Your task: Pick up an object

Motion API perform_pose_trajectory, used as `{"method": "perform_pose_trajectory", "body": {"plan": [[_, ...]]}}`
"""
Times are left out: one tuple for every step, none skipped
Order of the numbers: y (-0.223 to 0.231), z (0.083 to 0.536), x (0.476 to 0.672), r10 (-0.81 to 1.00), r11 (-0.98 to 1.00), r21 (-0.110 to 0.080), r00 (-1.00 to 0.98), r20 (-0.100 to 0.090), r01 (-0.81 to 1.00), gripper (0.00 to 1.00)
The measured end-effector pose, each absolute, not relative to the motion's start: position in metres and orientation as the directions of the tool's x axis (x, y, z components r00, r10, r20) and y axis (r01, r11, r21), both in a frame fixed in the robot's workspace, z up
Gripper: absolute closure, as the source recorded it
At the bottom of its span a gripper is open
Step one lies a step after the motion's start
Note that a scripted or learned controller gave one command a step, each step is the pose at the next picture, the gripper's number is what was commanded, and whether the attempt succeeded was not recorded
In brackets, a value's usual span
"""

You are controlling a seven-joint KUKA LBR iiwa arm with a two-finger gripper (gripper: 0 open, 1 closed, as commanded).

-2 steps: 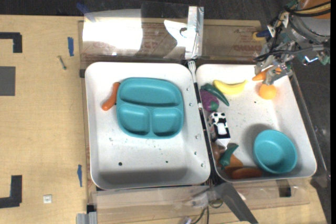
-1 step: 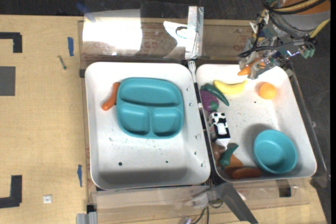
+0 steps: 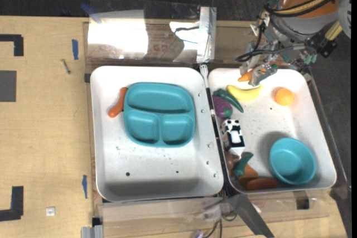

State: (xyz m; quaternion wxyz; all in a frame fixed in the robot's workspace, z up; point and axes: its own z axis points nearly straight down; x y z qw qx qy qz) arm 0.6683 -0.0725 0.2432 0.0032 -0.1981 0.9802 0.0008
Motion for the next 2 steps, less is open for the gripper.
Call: {"method": "perform_pose_trajectory", "body": {"plan": [[-0.072,0.257,0.671,-0.387,0.922,-0.004,-0.922,-0.019,-0.387,1.0],[-0.055,0.274,0.669,-0.444,0.896,-0.005,-0.896,-0.012,-0.444,1.0]]}}
